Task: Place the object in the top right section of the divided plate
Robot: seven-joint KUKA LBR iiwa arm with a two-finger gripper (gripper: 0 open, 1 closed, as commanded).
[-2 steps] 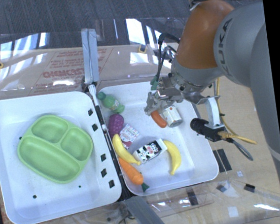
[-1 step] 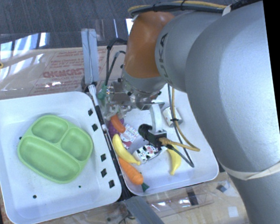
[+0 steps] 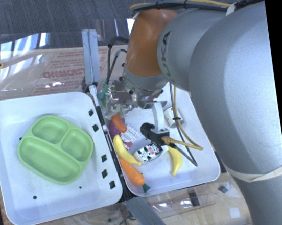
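Note:
The green divided plate (image 3: 22,151) lies in the left bin (image 3: 19,202), with nothing in its three sections. My gripper (image 3: 112,107) hangs over the far left corner of the right bin (image 3: 203,170), beside the wall between the bins. Right under it sit a small orange-red piece (image 3: 117,121) and a purple piece (image 3: 114,131). I cannot make out whether anything is held. Nearer the front lie a yellow banana (image 3: 122,151) and an orange carrot (image 3: 132,173).
The right bin also holds a pink-and-white packet (image 3: 130,135), a black-and-white patterned toy (image 3: 147,154) and a second banana (image 3: 176,161). The grey arm covers the right side of that bin. A printed sheet (image 3: 58,71) lies behind the left bin.

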